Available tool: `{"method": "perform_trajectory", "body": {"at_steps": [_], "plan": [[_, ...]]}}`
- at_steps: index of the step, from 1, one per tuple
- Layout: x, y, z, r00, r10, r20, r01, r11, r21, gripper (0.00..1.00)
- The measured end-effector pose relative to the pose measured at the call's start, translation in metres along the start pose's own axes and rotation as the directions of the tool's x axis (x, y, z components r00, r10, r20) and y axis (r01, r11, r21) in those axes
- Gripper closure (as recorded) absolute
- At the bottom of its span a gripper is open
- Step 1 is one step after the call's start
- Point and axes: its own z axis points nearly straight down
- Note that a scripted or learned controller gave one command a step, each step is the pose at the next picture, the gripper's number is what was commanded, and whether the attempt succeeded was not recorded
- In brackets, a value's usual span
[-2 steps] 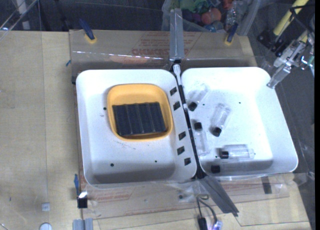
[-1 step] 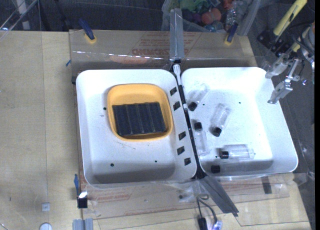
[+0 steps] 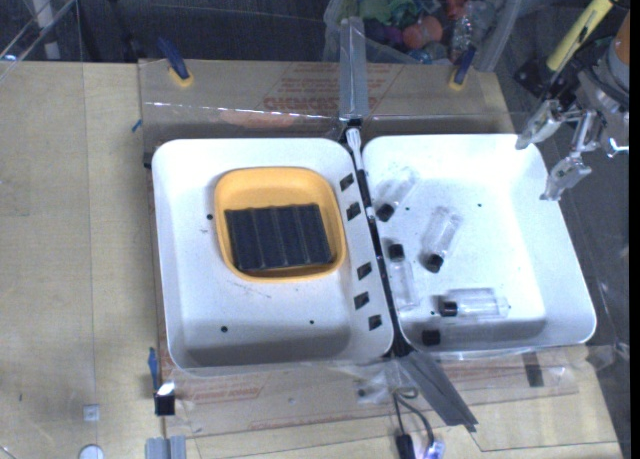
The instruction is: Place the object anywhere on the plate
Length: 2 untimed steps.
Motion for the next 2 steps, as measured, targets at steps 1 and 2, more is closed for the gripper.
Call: {"method": "perform_trajectory", "body": {"at_steps": [1, 2], "plan": [[0.002, 0.0, 0.005, 0.958, -0.286, -0.003, 0.286, 0.958, -0.004, 0.0], [0.004, 0.001, 0.043, 0.805, -0.593, -0.003, 0.593, 0.805, -0.008, 0.0]]}}
